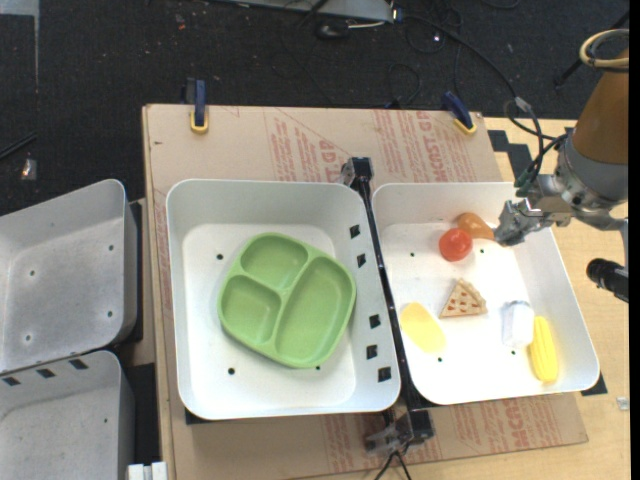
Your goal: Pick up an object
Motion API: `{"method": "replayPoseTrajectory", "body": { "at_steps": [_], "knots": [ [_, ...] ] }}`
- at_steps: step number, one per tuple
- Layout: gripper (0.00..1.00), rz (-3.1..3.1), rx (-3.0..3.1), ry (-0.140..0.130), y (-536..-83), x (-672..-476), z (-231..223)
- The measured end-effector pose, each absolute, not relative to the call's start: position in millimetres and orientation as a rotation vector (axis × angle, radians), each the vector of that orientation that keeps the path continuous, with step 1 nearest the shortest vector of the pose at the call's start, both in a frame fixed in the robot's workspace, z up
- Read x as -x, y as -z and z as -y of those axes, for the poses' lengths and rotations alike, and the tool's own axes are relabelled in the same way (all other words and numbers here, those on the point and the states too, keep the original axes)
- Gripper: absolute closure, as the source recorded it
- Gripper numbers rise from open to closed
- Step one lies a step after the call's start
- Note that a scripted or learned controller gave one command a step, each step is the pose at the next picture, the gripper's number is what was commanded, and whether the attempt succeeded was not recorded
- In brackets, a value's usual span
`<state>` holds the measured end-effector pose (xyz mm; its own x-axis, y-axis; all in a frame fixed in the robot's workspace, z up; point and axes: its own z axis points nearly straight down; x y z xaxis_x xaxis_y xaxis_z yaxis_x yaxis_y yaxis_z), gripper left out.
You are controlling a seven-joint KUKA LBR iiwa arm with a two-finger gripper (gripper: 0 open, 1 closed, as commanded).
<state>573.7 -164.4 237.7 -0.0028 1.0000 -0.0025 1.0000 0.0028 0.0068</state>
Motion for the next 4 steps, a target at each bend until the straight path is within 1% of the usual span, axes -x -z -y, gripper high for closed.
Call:
{"method": "replayPoseTrajectory", "body": {
  "at_steps": [1, 2, 4],
  "knots": [
    [1.00, -2.231, -2.215, -0.001, -230.2, -569.4, 105.3],
    [1.00, -2.232, -2.214, -0.001, -220.3, -575.9, 50.3],
    [1.00, -2.232, -2.212, -0.002, -234.6, -568.5, -65.9]
  ]
}}
